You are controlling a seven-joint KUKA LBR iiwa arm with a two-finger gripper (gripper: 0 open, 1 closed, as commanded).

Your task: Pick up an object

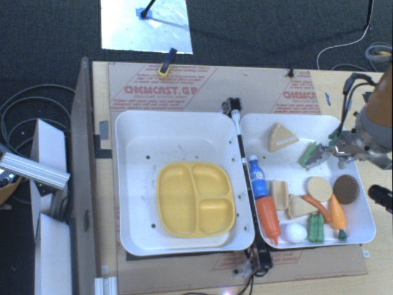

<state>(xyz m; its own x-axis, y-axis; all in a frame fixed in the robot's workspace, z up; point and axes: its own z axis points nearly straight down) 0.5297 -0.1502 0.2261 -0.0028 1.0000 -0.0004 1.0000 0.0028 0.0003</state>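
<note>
My gripper [313,155] reaches in from the right and hangs over the upper right part of the right bin [367,233]. It is just right of a pale cheese wedge [281,137] and above a round tan biscuit [319,188]. Nothing is visibly held. Below it lie a brown round cookie [346,188], an orange carrot [336,212], a red-orange sausage [315,205], a green vegetable [315,227], a white egg [296,232] and bread pieces [280,194]. A bottle [264,203] with a blue top and orange body lies along the bin's left wall.
The left bin [132,165] holds a yellow divided plate [196,198]. A black divider clip [233,107] sits between the bins at the top. Cardboard [184,88] lies under both bins. Cables [350,42] run at the upper right.
</note>
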